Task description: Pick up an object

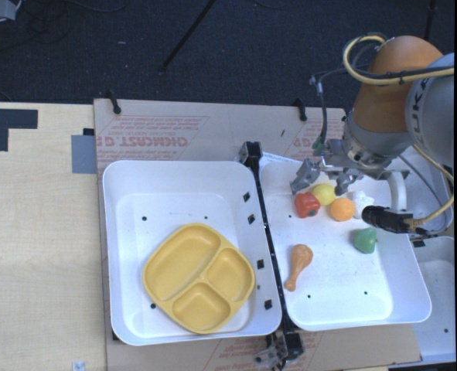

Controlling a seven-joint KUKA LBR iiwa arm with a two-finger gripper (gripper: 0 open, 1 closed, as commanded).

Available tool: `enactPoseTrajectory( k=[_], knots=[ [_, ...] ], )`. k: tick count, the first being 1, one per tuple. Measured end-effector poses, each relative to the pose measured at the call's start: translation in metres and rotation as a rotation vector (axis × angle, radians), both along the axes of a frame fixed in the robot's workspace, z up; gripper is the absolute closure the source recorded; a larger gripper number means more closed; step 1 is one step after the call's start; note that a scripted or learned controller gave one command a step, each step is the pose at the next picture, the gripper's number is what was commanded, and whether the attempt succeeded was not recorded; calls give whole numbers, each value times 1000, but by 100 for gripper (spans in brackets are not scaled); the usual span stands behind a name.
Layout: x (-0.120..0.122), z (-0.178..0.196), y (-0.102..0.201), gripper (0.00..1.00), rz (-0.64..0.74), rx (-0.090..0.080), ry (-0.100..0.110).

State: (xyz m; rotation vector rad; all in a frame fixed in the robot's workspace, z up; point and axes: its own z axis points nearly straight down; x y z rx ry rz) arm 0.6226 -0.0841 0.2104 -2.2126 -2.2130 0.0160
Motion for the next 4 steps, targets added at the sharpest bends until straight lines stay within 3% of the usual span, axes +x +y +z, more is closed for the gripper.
enactPoseTrajectory(
  k=[1,3,4],
  knots=[
    [3,9,0,0,2,-1,-15],
    [13,-94,-13,0,0,-1,-9],
    [14,-122,-13,0,-1,-5,-17]
  ],
)
